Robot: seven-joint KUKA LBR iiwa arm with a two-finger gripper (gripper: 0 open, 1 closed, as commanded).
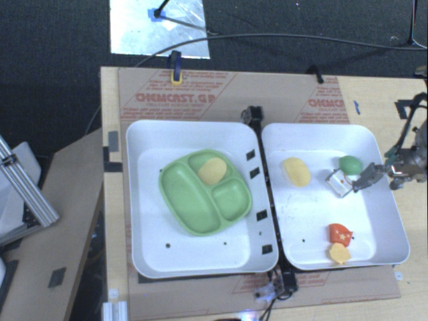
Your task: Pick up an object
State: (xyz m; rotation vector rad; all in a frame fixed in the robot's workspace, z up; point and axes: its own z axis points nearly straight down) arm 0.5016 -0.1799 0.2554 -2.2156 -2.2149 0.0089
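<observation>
My gripper (364, 177) reaches in over the right edge of the right bin (384, 229), low above its floor. Its tip is against a small silver-white block (338, 182), just below a green ball (350, 164). A pale yellow oval piece (297, 171) lies to the left in the same bin. Near the front of that bin a red piece (340, 233) rests above a small orange piece (339, 253), the two touching. Whether the block is gripped is unclear.
The left bin (150, 246) holds a green divided plate (190, 202) with a yellow round piece (212, 170) in its upper compartment. A black divider with clips (264, 192) joins the bins. Cardboard lies under both, and a cable crosses behind them.
</observation>
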